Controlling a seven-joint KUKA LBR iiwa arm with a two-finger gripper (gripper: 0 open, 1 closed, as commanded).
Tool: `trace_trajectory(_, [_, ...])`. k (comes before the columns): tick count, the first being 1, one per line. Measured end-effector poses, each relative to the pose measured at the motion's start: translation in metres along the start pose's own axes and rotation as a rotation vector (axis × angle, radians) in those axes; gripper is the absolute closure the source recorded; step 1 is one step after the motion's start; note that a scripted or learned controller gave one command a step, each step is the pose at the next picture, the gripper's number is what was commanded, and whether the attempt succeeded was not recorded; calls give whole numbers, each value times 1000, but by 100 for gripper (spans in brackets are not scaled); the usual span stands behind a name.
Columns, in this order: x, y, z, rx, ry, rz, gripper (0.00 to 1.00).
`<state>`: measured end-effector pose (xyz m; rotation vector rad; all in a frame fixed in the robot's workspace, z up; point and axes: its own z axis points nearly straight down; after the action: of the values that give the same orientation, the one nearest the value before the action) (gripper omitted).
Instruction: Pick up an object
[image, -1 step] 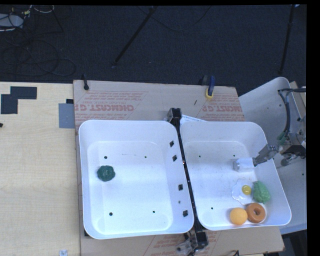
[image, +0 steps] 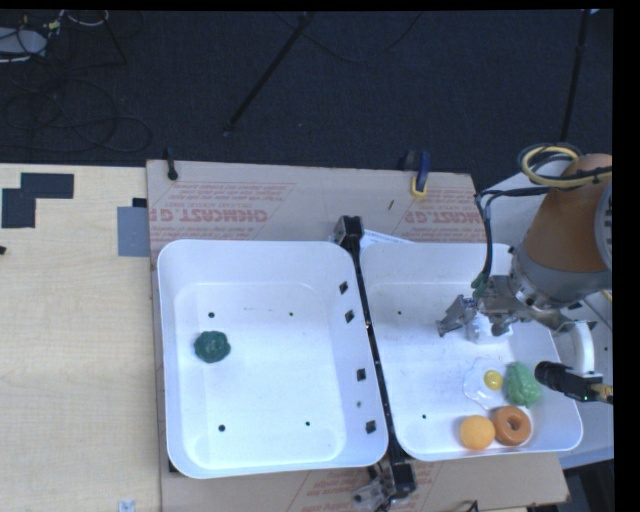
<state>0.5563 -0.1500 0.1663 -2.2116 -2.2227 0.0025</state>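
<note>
The right bin (image: 420, 400) holds a fried-egg toy (image: 490, 381), a light green lumpy object (image: 522, 384), an orange ball (image: 477, 432) and a brown doughnut (image: 513, 426), all clustered near its front right corner. A dark green lump (image: 211, 346) lies alone at the left side of the left bin (image: 260, 440). My gripper (image: 478, 319) hangs over the right bin, behind the egg toy and above the bin floor. Nothing is visible between its fingers.
A black divider clip strip (image: 362, 340) runs between the two bins. Cardboard (image: 250, 205) lies under and behind the bins, with a blue and yellow clamp (image: 420, 175) at its back edge. Cables (image: 486, 240) trail beside the arm's orange band (image: 565, 225) at the right.
</note>
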Motion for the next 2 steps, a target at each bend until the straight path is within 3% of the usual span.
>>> trace_trajectory(1, [-3,-2,-14,1,-1,5,100])
trace_trajectory(2, [-4,-2,-13,1,-1,7,0])
